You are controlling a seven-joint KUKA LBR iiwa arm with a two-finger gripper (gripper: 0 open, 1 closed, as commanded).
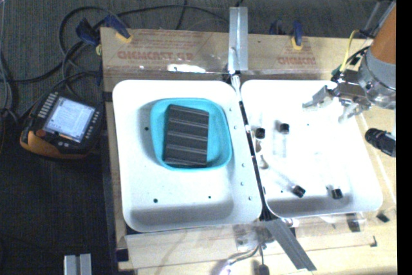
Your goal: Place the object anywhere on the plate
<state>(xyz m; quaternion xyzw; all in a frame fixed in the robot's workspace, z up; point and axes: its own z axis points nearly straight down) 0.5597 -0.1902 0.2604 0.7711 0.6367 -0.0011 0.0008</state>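
A dark grey ribbed block point(187, 134) lies flat on the blue plate point(221, 138) in the left bin point(135, 196). It sits inside the plate's rim, slightly left of the plate's centre. My gripper point(328, 107) hangs over the upper right part of the right bin point(360, 196), far to the right of the plate. Its fingers point(314, 100) are spread open with nothing between them.
Several small dark bits lie on the right bin's floor, among them one point(259, 132) near the divider and one point(297, 190) near the front. A metal post point(238, 35) stands behind the bins. A teach pendant point(64, 120) rests left of the bench.
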